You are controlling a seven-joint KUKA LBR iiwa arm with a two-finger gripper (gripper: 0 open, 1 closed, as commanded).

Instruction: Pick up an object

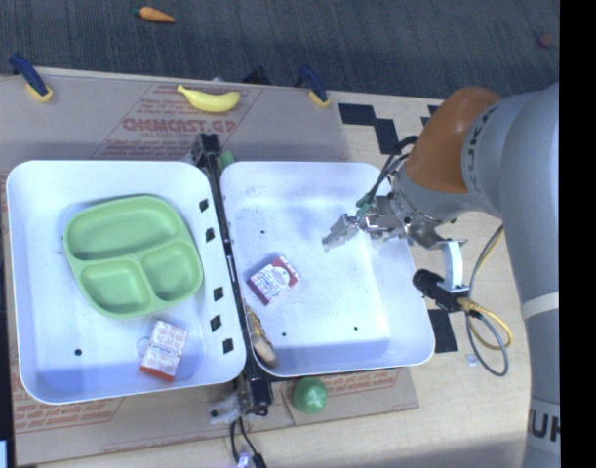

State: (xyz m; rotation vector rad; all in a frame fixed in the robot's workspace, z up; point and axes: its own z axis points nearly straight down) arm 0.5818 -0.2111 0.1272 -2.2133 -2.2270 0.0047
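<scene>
1. Camera view: the grey arm with the orange band (452, 154) reaches in from the right, and its tool (338, 234) hangs over the right shallow white bin (405, 344), toward that bin's upper right part. Whether the tool's tips stand apart or together cannot be told from this slanted look; nothing is seen between them.
2. The nearest thing to pick is the small red-and-white flat packet (273, 279), lying on the right bin's floor toward its left side, below and to the left of the tool and apart from it.
3. A small tan oblong piece (259, 342) lies against the right bin's lower left wall; so close to the wall, it looks a harder grasp.
4. In the left white bin (24, 359) rest a green three-compartment plastic tray (132, 253) and a second red-and-white packet (164, 348) below it.
5. To do the step well, the tool should probably travel left and toward the packet, centre over it, line its closing direction across the packet's narrower side, and descend straight until it nearly meets the floor before closing, since a flat packet slips easily.
6. On the counter outside the bins lie a yellow toy banana (211, 97) and a green ball (310, 395).
</scene>
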